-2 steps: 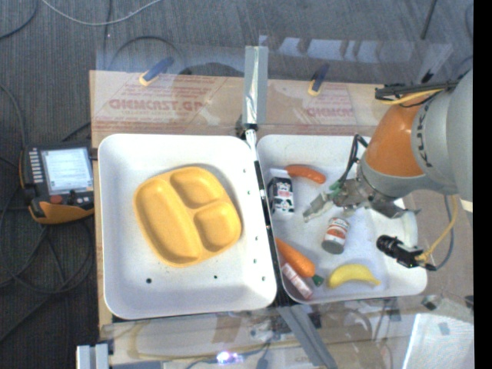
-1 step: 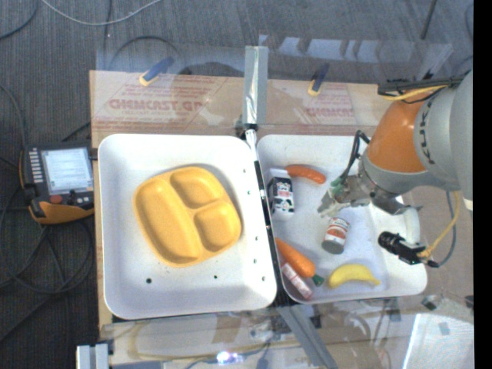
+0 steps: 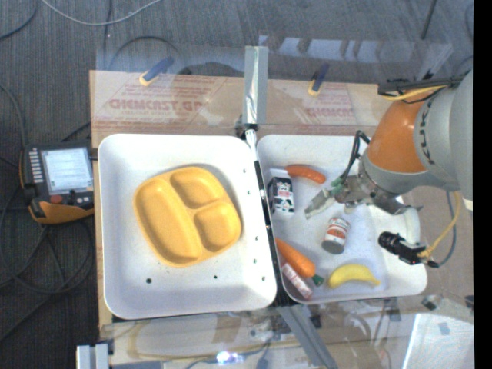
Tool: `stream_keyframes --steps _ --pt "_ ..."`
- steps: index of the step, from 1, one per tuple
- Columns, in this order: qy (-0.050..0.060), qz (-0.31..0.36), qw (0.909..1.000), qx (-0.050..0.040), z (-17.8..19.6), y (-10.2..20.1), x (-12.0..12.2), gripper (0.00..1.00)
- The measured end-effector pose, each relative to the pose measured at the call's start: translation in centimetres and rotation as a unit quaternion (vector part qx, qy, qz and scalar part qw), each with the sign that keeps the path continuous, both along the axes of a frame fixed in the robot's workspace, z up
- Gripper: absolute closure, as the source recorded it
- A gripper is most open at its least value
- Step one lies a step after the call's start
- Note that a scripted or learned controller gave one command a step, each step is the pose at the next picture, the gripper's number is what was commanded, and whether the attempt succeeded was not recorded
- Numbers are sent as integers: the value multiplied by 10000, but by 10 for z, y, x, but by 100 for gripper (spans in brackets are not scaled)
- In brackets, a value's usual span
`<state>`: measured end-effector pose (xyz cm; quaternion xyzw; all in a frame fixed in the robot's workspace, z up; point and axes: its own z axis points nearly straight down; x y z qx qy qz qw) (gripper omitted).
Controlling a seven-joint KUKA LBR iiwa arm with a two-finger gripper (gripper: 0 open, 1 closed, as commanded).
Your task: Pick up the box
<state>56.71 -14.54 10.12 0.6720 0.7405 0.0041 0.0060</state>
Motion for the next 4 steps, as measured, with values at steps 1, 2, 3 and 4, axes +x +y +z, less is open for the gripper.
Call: stream_keyframes --steps 1,2,3,4 --pt "-19 27 10000 -32 -9 39 -36 0" --pt "21 -485 9988 14 -11 11 12 0" --pt "145 -988 9950 13 -13 -28 94 0" --pt "196 -1171 9929 86 -13 -61 97 0"
